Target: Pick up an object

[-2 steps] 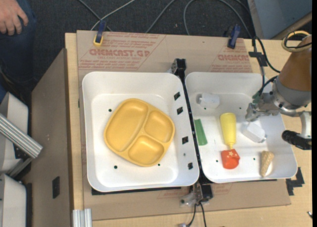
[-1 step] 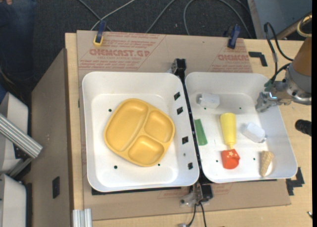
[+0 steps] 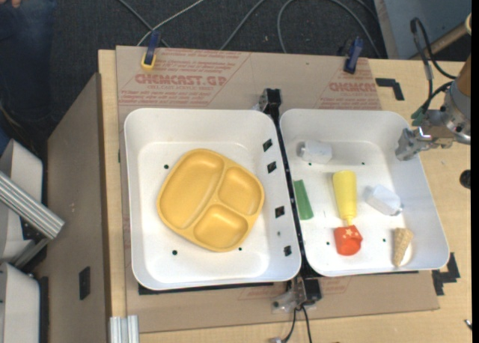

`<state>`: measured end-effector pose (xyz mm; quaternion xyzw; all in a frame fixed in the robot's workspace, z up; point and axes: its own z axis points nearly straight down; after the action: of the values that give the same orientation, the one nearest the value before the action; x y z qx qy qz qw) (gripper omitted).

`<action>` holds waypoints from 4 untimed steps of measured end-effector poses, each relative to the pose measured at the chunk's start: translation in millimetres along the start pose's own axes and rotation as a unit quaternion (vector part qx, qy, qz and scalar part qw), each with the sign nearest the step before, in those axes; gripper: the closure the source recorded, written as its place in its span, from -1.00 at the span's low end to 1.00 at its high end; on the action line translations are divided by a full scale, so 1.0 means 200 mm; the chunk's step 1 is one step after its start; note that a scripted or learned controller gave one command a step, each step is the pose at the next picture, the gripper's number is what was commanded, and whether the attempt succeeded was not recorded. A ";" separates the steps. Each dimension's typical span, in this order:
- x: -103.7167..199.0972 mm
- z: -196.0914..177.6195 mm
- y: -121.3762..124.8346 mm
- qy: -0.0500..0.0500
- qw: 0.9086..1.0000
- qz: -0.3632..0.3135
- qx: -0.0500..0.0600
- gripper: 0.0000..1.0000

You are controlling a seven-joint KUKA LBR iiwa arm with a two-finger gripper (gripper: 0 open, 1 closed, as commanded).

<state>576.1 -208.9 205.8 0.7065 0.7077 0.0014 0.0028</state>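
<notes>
Two white bins sit side by side on the table, over a cardboard sheet (image 3: 224, 68) clamped at the far edge. Left bin (image 3: 142, 259) holds a yellow divided plate (image 3: 211, 199), lying flat near its centre. Right bin (image 3: 419, 259) holds several small items: a green bar (image 3: 302, 199) along the left wall; a yellow bottle (image 3: 345, 195) with a red cap (image 3: 347, 240) lying mid-bin, cap toward the near edge; a clear pale piece (image 3: 315, 151) near the far wall; another clear piece (image 3: 382, 201) right of the bottle; an ice-cream-cone toy (image 3: 402, 246) in the near right corner. Gripper (image 3: 408, 144) hangs over the right bin's far right corner, apart from every item, nothing seen in it; whether it is released or clenched cannot be told.
</notes>
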 end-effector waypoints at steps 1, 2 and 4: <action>-0.04 -0.24 0.03 0.000 1.000 0.000 0.000 1.00; 0.21 -0.28 -0.02 0.002 1.000 -0.002 0.003 1.00; 0.79 -0.27 -0.16 0.003 1.000 -0.002 0.004 1.00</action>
<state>543.0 -50.1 258.5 0.7050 0.7092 0.0001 -0.0022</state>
